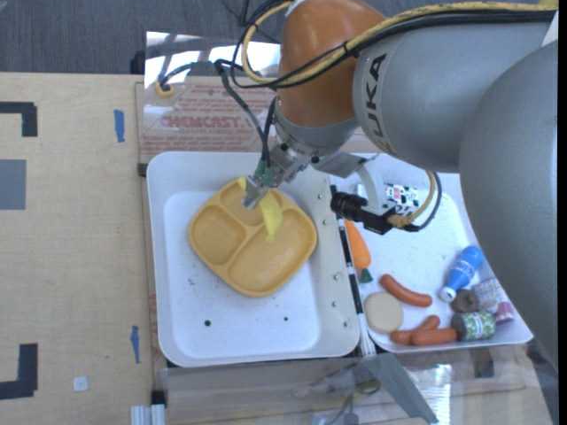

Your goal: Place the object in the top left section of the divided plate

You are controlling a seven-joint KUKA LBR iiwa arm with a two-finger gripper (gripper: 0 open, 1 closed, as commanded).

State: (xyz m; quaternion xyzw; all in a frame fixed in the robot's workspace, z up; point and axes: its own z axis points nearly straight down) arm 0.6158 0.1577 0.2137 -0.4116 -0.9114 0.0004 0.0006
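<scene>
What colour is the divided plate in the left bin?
Yellow-orange all over; the divided plate shows best in the camera view.

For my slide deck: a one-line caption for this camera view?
KUKA arm's claw over the yellow divided plate with a yellow object, left white bin.

— What did the bench (pixel 62 237) carry?
— Two shallow white bins sat side by side on its pale wood: the left bin (pixel 177 326) and, touching it, the right bin (pixel 443 237). Blue tape marks (pixel 119 126) lay further left.
</scene>
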